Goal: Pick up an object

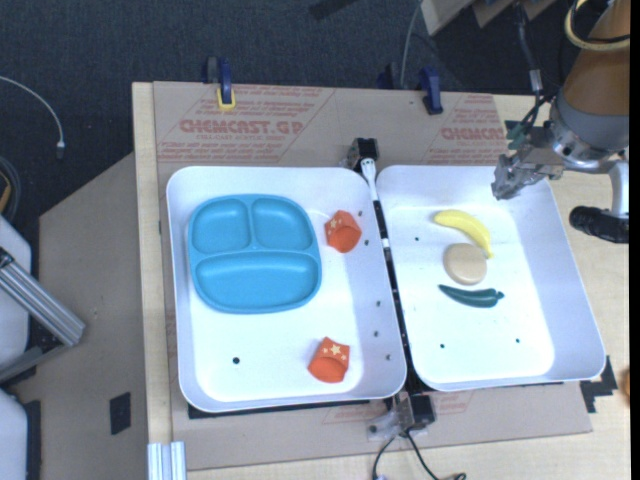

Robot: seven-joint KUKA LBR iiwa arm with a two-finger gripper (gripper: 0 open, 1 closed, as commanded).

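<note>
The right bin [540, 308] holds a yellow banana [465, 228], a tan round disc [466, 263] just below it, and a dark green pepper [472, 295] under that. My gripper [508, 183] hangs over the back right part of this bin, up and to the right of the banana, clear of all three things. Nothing shows between its fingertips. In the left bin [200, 358] lie a blue divided plate [255, 252] and two orange-red cups, one [343, 231] near the middle divider and one [330, 359] near the front.
Both bins rest on a brown cardboard sheet [300, 118] held by blue clamps [224, 78] at the back. A black hinge strip [385, 258] runs between the bins. The arm's orange band [600, 68] sits at the upper right.
</note>
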